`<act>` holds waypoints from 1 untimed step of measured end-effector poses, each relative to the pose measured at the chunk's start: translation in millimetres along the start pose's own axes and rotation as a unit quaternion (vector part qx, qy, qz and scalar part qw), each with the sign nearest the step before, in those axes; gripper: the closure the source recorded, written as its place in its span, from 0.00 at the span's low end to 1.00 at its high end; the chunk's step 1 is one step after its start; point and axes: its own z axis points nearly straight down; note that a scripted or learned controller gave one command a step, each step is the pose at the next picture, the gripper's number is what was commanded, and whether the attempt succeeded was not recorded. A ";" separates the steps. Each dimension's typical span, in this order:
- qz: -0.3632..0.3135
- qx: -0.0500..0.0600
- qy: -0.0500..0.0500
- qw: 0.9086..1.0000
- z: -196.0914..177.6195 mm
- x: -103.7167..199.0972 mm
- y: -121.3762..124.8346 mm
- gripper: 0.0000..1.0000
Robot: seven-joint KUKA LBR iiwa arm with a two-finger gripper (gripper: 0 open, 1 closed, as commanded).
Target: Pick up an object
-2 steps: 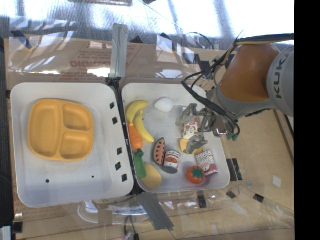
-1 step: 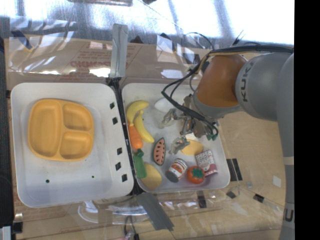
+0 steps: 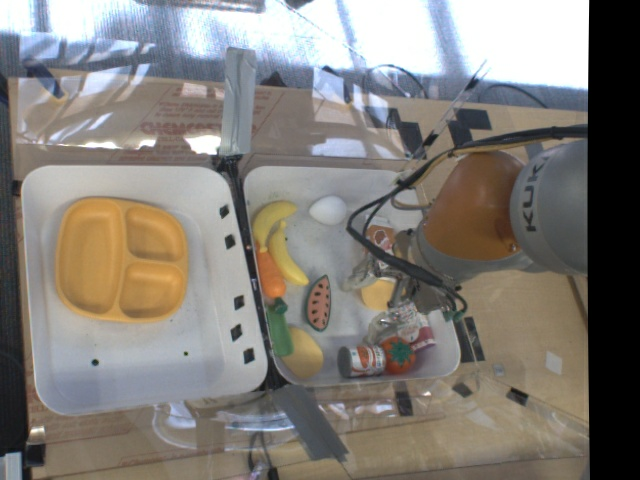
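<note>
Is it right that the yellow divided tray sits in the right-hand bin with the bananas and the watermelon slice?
Not quite. The camera view shows the yellow divided tray alone in the left bin; the bananas and watermelon slice lie in the right bin.

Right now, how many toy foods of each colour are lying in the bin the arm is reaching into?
Yellow: 4, two bananas, a lemon, a round yellow piece
White: 1, an egg
Orange: 1, a carrot
Green: 1, a green vegetable
Red: 3, a watermelon slice, a bottle, a tomato
Total: 10; any under the gripper are uncounted.
</note>
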 end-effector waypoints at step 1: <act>-0.005 -0.002 0.001 1.000 -7.0 -2.0 3.4 1.00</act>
